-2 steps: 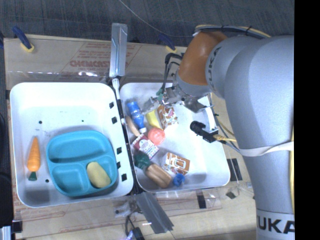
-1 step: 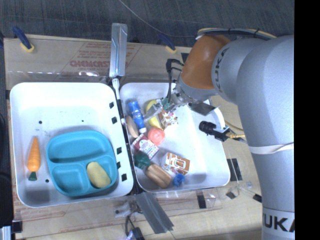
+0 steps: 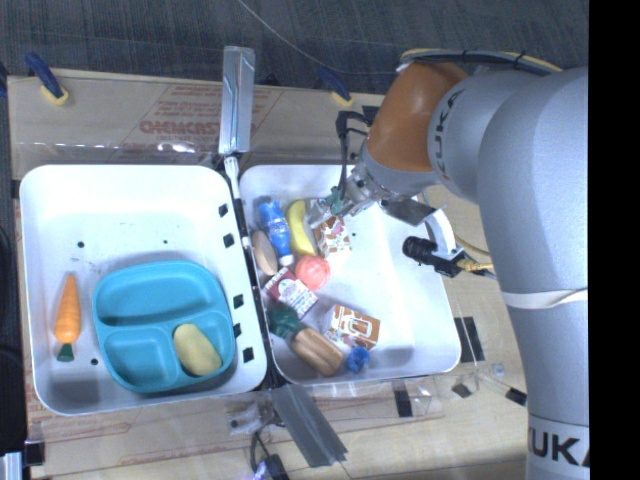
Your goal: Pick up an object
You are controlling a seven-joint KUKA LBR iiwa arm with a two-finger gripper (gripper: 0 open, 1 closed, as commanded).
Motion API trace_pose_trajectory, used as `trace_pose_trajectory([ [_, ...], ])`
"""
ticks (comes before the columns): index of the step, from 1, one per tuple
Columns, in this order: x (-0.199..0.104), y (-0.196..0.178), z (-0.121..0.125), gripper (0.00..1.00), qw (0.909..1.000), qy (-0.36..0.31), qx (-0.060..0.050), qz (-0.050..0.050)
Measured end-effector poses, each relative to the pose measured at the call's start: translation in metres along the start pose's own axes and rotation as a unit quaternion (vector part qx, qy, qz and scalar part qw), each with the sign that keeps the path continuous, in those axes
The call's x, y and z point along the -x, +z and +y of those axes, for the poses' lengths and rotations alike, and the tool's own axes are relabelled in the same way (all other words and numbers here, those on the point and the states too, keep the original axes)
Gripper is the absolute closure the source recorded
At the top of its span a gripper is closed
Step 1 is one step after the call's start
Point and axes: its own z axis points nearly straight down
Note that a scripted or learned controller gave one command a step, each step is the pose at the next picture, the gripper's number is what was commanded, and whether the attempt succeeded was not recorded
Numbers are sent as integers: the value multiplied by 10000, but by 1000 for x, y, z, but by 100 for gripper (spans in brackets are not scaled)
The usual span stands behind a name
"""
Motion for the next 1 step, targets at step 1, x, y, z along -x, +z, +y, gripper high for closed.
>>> trace_pose_trajectory([
  [1, 0, -40, 15, 100, 9994, 259, -179, 144],
])
